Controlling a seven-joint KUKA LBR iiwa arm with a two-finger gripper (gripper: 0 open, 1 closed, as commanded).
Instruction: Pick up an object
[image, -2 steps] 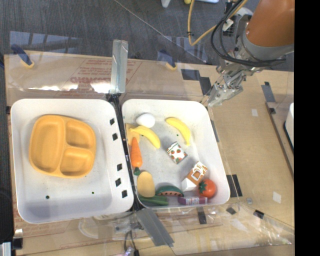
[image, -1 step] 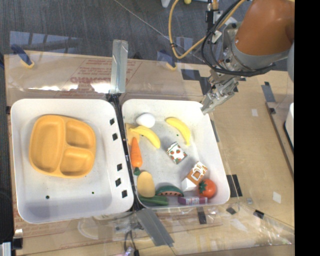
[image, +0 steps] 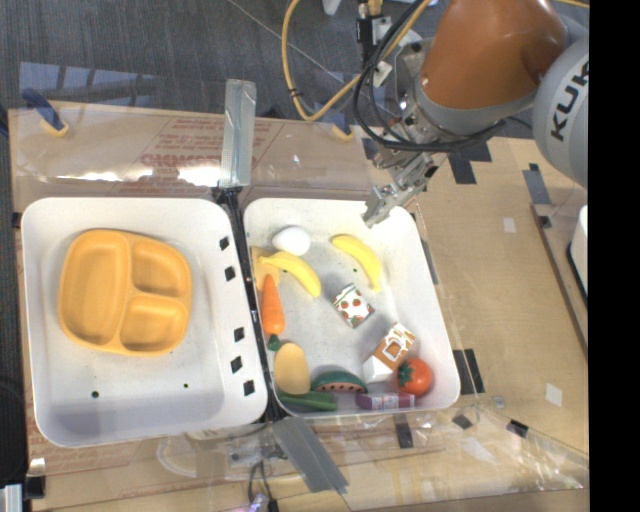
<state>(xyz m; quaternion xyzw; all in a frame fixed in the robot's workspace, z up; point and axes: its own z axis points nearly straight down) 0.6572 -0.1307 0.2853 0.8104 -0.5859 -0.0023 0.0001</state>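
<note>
The right bin holds several toy foods. A white egg and two bananas lie toward its far side. An orange carrot lies along the left wall. A strawberry-print cube sits mid-bin. Near the front are an orange-and-white box, a tomato, a watermelon slice and a pale yellow pear-like piece. My gripper hangs over the bin's far right edge, above and beyond the right banana, with nothing seen in it.
The left bin holds a yellow divided plate. A green piece and a purple tube lie against the right bin's front wall. Cables trail behind the bins. The arm looms at the upper right.
</note>
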